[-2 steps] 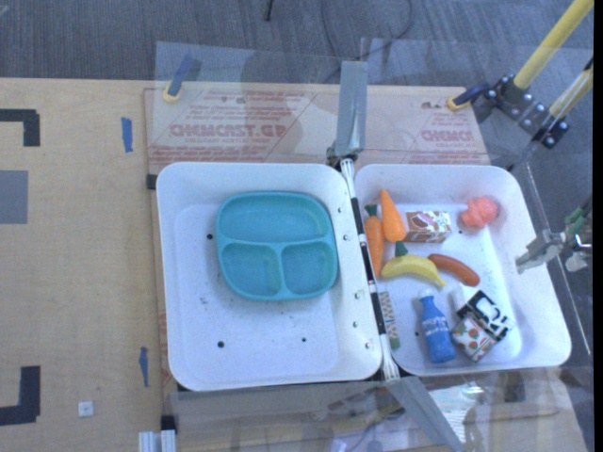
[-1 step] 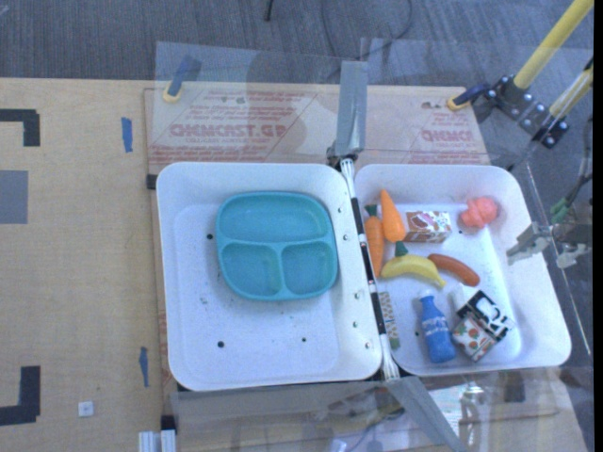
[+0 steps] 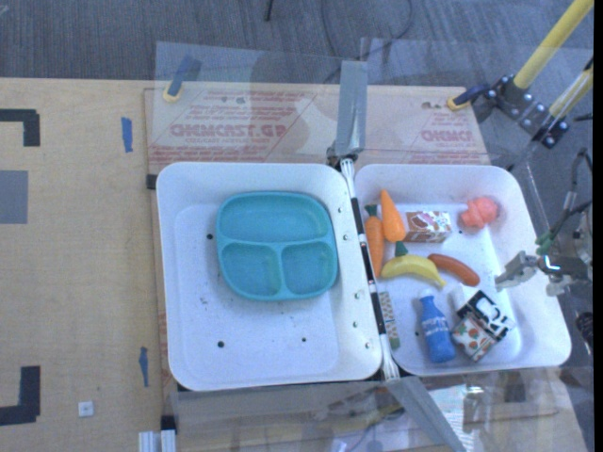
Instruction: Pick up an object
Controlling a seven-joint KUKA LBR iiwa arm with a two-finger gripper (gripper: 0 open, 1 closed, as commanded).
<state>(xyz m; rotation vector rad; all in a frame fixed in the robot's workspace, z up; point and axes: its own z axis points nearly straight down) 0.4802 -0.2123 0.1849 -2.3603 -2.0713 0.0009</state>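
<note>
Jaws (image 3: 528, 269): over the right bin's (image 3: 542, 347) right edge, spread I can't tell.
Sausage (image 3: 454, 268): just left of them.
Carton (image 3: 480, 325): below-left.

Teal divided plate (image 3: 277, 257) in left bin (image 3: 188, 347); toy foods, perhaps a hotdog (image 3: 454, 268), in right bin (image 3: 542, 347).

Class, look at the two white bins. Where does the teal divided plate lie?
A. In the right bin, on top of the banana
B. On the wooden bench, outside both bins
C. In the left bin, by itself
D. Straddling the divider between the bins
C: the teal divided plate sits flat inside the left bin, while the banana, carrots and other items lie in the right bin.
</note>
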